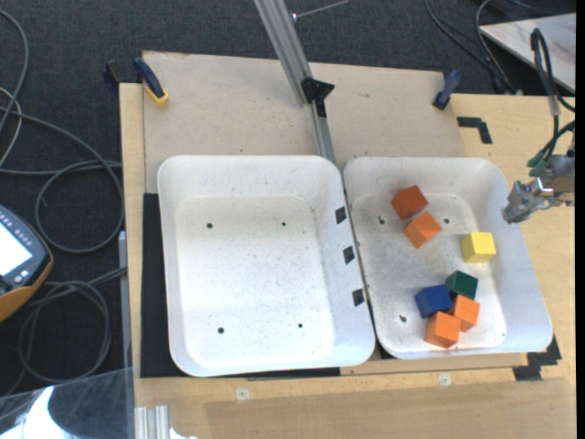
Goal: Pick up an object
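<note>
The claw (519,204) sits at the right bin's (521,273) right rim; I cannot tell its finger state (too small). My blocks lie inside: yellow cube (478,245) nearest it, 2 orange cubes (415,216) farther left.

A single fixed camera looks down at a slant from above the bench (274,108). It takes in both white bins (183,245) whole, with surrounding dark floor (73,26) visible.
</note>
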